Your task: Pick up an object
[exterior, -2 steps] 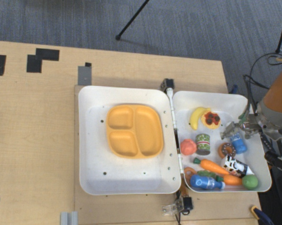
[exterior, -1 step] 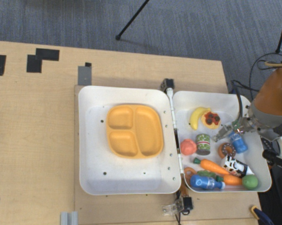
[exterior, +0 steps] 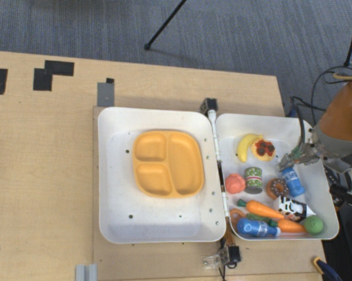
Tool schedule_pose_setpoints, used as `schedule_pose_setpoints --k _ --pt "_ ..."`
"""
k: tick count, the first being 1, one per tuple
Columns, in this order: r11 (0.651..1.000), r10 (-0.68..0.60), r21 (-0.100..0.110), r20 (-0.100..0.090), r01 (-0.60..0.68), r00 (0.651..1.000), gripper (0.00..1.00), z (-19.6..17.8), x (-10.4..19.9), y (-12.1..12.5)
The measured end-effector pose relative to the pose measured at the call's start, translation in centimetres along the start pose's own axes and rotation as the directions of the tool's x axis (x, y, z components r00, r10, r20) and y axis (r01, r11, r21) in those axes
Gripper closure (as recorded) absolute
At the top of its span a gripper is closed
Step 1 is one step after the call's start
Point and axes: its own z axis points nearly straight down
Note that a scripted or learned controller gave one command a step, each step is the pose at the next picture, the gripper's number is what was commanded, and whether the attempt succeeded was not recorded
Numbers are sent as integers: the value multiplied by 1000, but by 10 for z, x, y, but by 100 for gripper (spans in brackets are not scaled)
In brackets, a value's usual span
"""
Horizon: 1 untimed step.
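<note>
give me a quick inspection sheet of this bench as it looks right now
surface: wooden bench bearing two shallow white bins side by side, left bin and right bin
job's things: right bin holds a banana, a small can, a pink ball, a carrot, a blue bottle, a green ball, a blue item and a few more toys
clutter: orange divided tray in the left bin; black marks on the bench's far left
grippers: gripper over the right bin's far right part, above the blue item; nothing visibly held
cables: dark cables by the arm
surroundings: grey carpet, a black stand leg
</note>
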Motion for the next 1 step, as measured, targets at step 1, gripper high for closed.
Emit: schedule_pose_setpoints --k 1 --pt "981 196 7 -3 -196 981 100 -86 63 -2"
